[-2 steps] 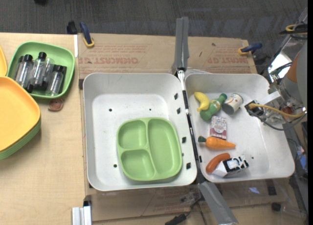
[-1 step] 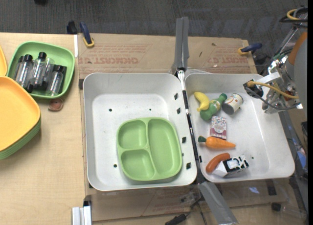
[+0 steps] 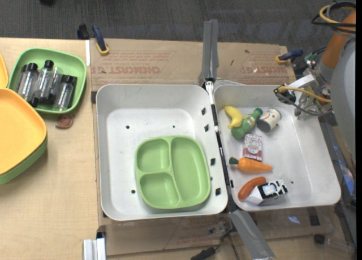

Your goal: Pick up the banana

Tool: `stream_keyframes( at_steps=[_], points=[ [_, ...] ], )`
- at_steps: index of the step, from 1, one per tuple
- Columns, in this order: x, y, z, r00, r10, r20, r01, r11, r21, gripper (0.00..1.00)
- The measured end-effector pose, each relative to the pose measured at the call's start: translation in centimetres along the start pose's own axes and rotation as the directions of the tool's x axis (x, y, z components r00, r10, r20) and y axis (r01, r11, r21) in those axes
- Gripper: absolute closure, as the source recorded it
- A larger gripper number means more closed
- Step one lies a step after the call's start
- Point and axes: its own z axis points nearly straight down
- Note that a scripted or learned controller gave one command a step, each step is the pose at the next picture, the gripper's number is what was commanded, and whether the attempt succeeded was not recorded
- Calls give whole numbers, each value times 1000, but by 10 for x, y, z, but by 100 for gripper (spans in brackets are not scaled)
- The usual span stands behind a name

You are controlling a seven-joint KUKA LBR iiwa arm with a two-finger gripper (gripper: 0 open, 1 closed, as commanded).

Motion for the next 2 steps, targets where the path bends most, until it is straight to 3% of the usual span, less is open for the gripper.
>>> stream_keyframes(
  at_steps=[1,2],
  points=[
    [-7,-2,8,999,47,1,-47,999,1,100],
    [-32,-11,27,1000,9,-2,-9,1000,3,100]
  ],
)
